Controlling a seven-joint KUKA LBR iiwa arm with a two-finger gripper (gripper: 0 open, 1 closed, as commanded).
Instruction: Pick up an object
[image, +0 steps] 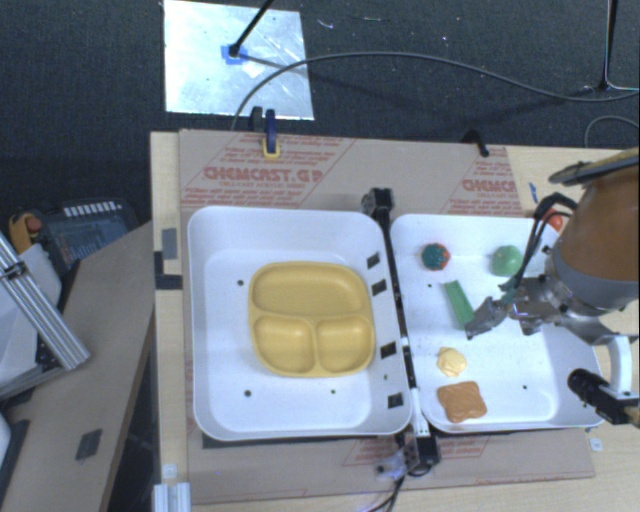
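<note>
The right bin (530, 385) holds several small objects. A teal ball (433, 256) and a green ball (506, 260) lie near its far side. A green stick (458, 303) lies in the middle-left. A pale yellow lump (451, 361) and an orange-brown flat piece (462, 400) sit near the front. My gripper (484, 319) hangs low over the bin, just right of the green stick's near end and above the yellow lump. Nothing is visibly held in it.
The left bin (215, 300) holds a yellow three-compartment tray (310, 318). A black divider with clips (393, 310) runs between the bins. The grey arm (600, 250) covers the right bin's far-right part. Cables cross the dark floor behind the bench.
</note>
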